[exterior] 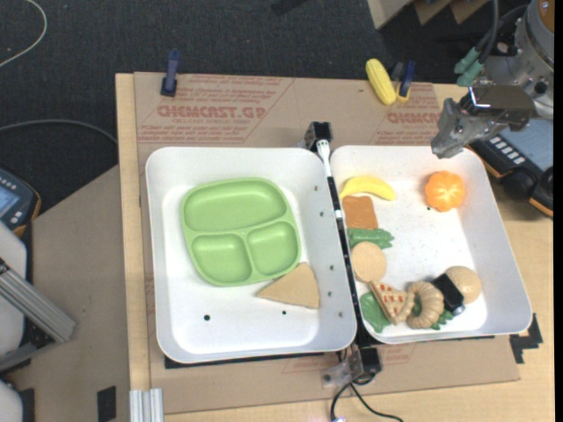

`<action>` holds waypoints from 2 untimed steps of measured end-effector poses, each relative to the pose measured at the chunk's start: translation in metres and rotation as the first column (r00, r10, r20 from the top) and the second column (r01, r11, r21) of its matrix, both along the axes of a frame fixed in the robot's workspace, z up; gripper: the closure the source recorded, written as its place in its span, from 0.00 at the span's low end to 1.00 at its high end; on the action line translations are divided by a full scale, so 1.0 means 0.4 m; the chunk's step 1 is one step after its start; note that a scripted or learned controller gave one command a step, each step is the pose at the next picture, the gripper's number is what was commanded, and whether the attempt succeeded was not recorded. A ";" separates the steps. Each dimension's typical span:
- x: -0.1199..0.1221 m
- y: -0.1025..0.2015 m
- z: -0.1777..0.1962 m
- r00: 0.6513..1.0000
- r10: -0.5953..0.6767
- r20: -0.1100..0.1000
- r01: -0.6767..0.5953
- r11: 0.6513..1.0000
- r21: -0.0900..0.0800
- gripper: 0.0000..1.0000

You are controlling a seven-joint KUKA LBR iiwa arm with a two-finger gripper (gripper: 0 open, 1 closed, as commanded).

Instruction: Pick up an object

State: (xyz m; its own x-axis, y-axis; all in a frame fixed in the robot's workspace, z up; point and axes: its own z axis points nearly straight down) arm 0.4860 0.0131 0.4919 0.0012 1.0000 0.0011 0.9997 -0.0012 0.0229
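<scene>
The right bin (501, 236) holds a banana (368, 187), an orange (444, 191), a brown toast slice (360, 211), a green leaf (370, 236) and a round cookie (369, 261). Along its front lie a pizza slice (392, 300), a croissant (427, 303) and a tan bun with a black band (460, 287). My gripper (449, 136) hangs over the bin's far right corner, just above and behind the orange, with nothing seen in it. The left bin (167, 262) holds a green divided plate (239, 231) and a tan wedge (291, 288).
A black clip (318, 134) sits at the far end of the seam between the bins. A yellow clamp (380, 81) and a blue clamp (170, 73) grip the cardboard's back edge. Cables and grey equipment (515, 152) crowd the right side.
</scene>
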 end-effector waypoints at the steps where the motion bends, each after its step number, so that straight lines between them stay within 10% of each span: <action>1: -0.020 0.149 -0.269 0.999 0.007 -0.034 -0.007 1.000 -0.001 1.00; 2: -0.006 -0.126 -0.031 1.000 -0.011 -0.009 0.011 1.000 -0.005 1.00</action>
